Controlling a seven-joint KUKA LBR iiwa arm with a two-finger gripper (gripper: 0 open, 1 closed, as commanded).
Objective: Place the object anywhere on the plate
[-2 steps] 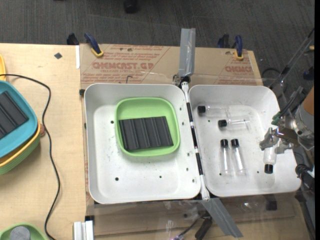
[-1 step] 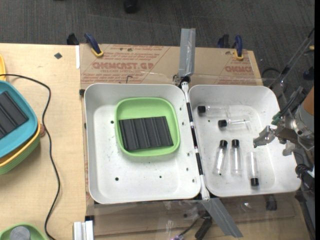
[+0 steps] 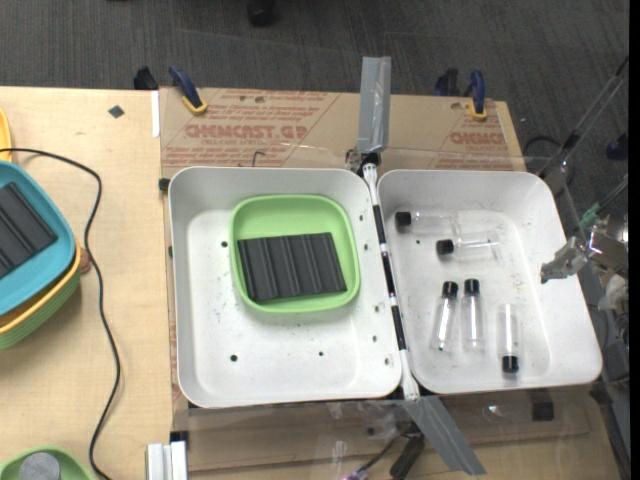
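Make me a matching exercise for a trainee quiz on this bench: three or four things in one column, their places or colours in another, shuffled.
Things:
1. green plate
2. dark ridged slab
3. clear vials with black caps
4. blue clamps

Places:
A. lying in the right bin
B. on the cardboard's far edge
C. resting on the plate
D. sitting in the left bin

Pairs: 1-D, 2-C, 3-A, 4-B
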